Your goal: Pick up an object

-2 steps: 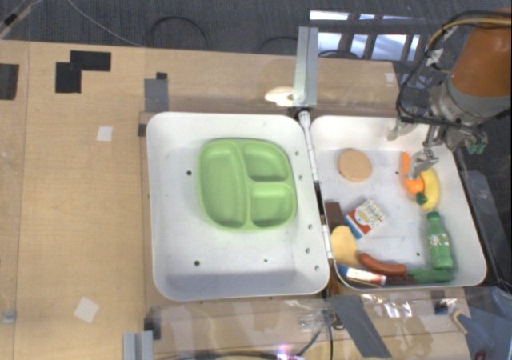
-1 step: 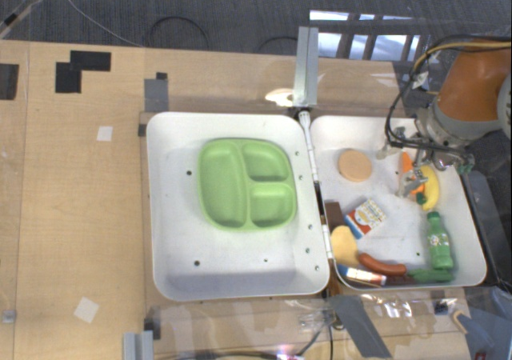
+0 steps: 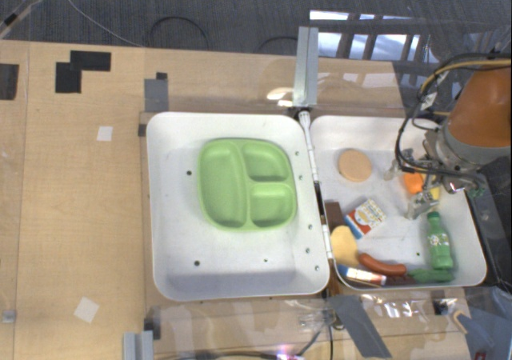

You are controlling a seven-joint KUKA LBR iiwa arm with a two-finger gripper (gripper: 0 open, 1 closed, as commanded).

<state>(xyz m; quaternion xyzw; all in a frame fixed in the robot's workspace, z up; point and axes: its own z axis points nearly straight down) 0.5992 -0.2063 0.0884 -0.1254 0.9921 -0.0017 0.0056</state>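
The bench is a light wooden surface, with some black square marks near its far left corner and small pale stickers on it. Behind the bench the floor is dark grey carpet, and a thin cable lies across it. Two shallow white bins stand side by side, touching along a middle edge under a grey metal post.

The left bin holds a green divided tray, which lies flat near the middle, with one long compartment on the left and two smaller ones on the right.

The right bin holds several small things. A round tan disc lies in its far part. Nearer, there is a small printed packet, then a yellow piece by the left wall, and a red-brown sausage shape along the near wall, with its long axis going left to right. A green bottle lies flat by the right side; its long axis goes from far to near, the cap toward the far side. A small orange object sits in the far right part of the bin, just beside the gripper; it is too small to tell its long axis.

The gripper hangs low over this spot, between the orange object and the bottle cap. I cannot tell if its fingers are spread or pressed together, or if they pinch something. The arm with the orange band comes in from the right.
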